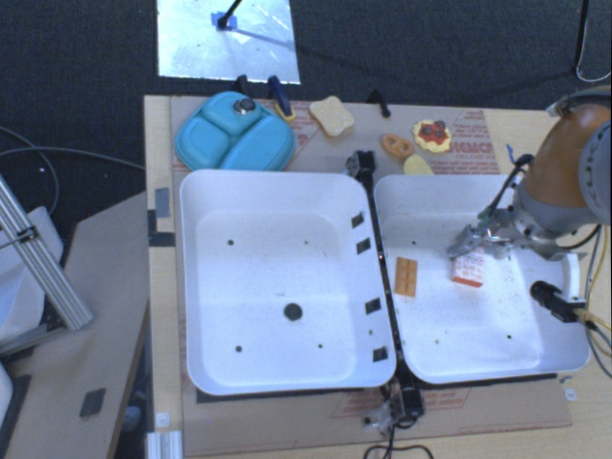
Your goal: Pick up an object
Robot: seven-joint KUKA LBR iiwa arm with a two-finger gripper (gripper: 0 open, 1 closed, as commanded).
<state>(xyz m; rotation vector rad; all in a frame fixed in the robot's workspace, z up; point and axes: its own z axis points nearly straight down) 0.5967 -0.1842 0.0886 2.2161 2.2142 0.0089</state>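
End effector [475, 247] sits low in the right white bin [435, 352]; finger state cannot be told. Directly beneath: small red-and-white packet [468, 272] (contact unclear). Left: flat orange wafer block [406, 277].

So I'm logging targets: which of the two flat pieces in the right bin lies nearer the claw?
The white-and-red packet, right below the claw. The orange wafer lies farther left, toward the divider.

Wide bare floor beside orange block [406, 277]
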